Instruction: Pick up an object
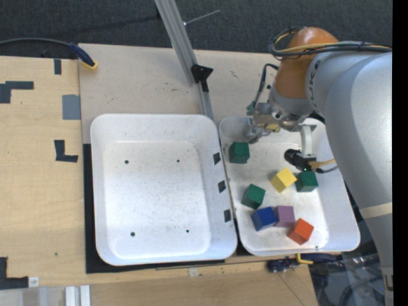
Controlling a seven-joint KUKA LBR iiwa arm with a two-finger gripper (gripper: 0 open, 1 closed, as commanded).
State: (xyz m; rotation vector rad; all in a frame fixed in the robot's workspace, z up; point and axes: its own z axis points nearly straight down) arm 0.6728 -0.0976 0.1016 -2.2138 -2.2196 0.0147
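The gripper (256, 127) sits low over the right bin (338, 234), at roughly 11 o'clock within it, near the rear left corner. Whether the tool is open or closed cannot be told from this angle; nothing is seen held in it.

A dark green cube (239, 152) lies just beside the gripper, at its 7 o'clock, apart from the other blocks. This looks like the likeliest target. The rest cluster toward the bin's 5 o'clock: yellow cube (283, 180), a second green cube (306, 181), a third green cube (254, 195), blue cube (264, 217), purple cube (285, 215), orange cube (301, 230). The left bin (102, 132) lies alongside.

Judgement: for a clean pick, shift the tool toward 7 o'clock until centred over the dark green cube, align with its flat faces, then descend. The bin wall close at 9 o'clock may obstruct.
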